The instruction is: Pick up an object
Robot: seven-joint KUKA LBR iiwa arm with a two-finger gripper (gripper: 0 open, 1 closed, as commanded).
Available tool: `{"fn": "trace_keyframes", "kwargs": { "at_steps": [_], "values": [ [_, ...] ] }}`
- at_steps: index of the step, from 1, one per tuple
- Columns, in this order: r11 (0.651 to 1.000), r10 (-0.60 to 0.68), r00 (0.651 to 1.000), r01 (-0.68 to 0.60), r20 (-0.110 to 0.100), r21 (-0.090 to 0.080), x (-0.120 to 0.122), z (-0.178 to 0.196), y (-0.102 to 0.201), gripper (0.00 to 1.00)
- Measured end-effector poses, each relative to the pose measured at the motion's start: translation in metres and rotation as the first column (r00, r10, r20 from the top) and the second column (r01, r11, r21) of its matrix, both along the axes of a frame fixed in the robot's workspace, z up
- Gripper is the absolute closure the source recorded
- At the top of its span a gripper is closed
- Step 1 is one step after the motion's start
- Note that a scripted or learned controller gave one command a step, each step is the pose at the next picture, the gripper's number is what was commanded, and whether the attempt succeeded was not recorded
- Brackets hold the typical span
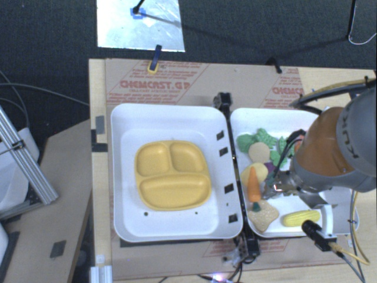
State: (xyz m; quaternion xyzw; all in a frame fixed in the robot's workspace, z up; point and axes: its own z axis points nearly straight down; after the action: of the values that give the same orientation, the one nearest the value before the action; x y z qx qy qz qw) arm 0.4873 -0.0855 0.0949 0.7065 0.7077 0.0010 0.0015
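Arm (330, 152) low over right bin (283, 115) (wrist down)

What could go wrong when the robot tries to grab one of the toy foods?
The toy foods are crowded: the orange carrot touches the pale round potato and tan bread slice, so the gripper might snag two or knock one aside. The yellow corn cob lies near the right white bin's front wall, awkward to grasp.
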Motion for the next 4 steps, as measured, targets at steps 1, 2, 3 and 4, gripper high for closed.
{"fn": "trace_keyframes", "kwargs": {
  "at_steps": [1, 2, 3, 4],
  "values": [
    [1.0, -0.003, 1.0, 0.003, 0.006, -0.007, 0.001, 0.0, -0.003, 0.0],
    [1.0, 0.001, 1.0, -0.001, 0.003, -0.004, 0.047, -0.009, -0.014, 0.0],
    [1.0, -0.001, 1.0, 0.001, 0.003, -0.005, 0.046, -0.009, -0.014, 0.0],
    [1.0, -0.001, 1.0, 0.001, 0.003, -0.005, 0.046, -0.009, -0.014, 0.0]
  ]
}}
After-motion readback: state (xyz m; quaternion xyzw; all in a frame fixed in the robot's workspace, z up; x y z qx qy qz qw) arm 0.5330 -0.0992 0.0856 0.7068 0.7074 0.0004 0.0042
